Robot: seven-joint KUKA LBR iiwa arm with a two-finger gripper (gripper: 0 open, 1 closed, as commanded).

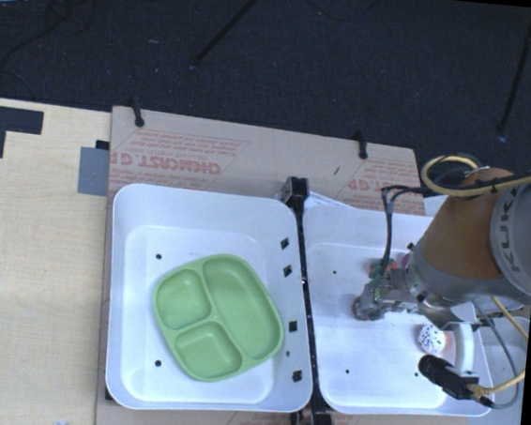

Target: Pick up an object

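Looking down on the bench, we see two shallow white bins side by side on a sheet of brown cardboard [252, 158]. The left bin [199, 219] holds a green divided plate [219, 317] with three compartments. It lies flat on the bin floor, a little toward 5 o'clock of the bin's middle, and is turned at a slant to the walls. Its 3 o'clock edge is near the black strip [298, 276] that runs between the bins.

The arm [465, 242] reaches in from 3 o'clock, over the far side of the right bin [361, 382]. The gripper [371, 303] is low over the floor of that bin, close to its middle. We cannot tell whether it is open or closed, and we see nothing held in it.

A small white ball [431, 339] with dark specks lies on the floor of the right bin, at about 4 o'clock from the gripper. It is near the gripper but apart from it, and it is close to the bin's 3 o'clock wall. The plate lies at about 9 o'clock from the gripper, well apart from it and across the strip.

At 9 o'clock of the cardboard, the pale wooden bench top [20, 304] carries a few dark square marks [91, 168].
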